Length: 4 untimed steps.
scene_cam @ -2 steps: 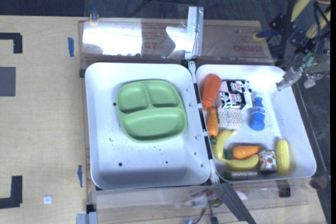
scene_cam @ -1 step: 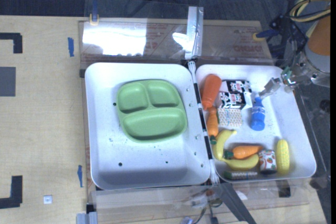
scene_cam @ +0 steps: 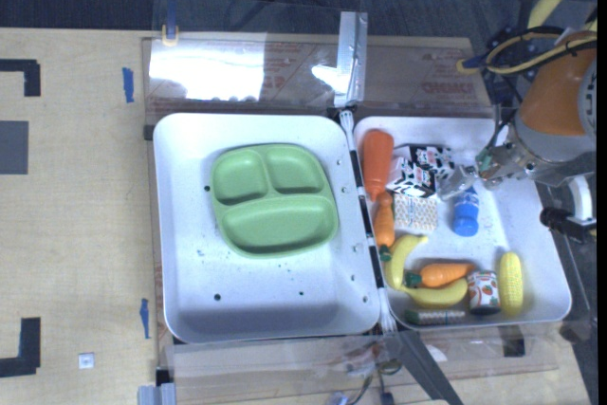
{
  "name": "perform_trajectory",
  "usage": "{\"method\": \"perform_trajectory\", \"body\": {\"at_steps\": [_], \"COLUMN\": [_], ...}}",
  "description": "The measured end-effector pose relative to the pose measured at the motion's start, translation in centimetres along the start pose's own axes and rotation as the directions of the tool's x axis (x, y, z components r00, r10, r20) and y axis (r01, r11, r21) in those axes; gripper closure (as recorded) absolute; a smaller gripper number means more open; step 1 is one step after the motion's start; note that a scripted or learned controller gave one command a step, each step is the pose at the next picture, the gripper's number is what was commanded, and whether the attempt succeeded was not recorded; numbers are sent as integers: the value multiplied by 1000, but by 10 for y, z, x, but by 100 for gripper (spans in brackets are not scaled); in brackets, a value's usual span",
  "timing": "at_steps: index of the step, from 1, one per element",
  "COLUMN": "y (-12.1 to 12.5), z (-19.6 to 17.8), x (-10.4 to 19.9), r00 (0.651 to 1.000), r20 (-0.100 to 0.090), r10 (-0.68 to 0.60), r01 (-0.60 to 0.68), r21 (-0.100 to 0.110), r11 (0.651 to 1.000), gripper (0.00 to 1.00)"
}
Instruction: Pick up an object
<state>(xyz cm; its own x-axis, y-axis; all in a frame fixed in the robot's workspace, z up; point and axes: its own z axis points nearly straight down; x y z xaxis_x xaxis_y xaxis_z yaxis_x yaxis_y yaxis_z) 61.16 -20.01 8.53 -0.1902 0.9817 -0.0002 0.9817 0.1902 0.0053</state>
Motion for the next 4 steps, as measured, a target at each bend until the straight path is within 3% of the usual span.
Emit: {"method": "perform_trajectory", "body": {"at_steps": [1,2,3,4], "y": [1,1,-26,-28], "z": [-9,-9,-3,-10], "x": [-2,-2,-5,-10], "r00": [1000,1000,1000,1000], "r20": [3,2,-12,-2], "r10": [6,6,6,11], "r01": [-6,-6,-6,-11], "r21": [-3,-3,-8,-6], "r11": [1000,1000,1000,1000], "gripper": [100,0,0,100]}}
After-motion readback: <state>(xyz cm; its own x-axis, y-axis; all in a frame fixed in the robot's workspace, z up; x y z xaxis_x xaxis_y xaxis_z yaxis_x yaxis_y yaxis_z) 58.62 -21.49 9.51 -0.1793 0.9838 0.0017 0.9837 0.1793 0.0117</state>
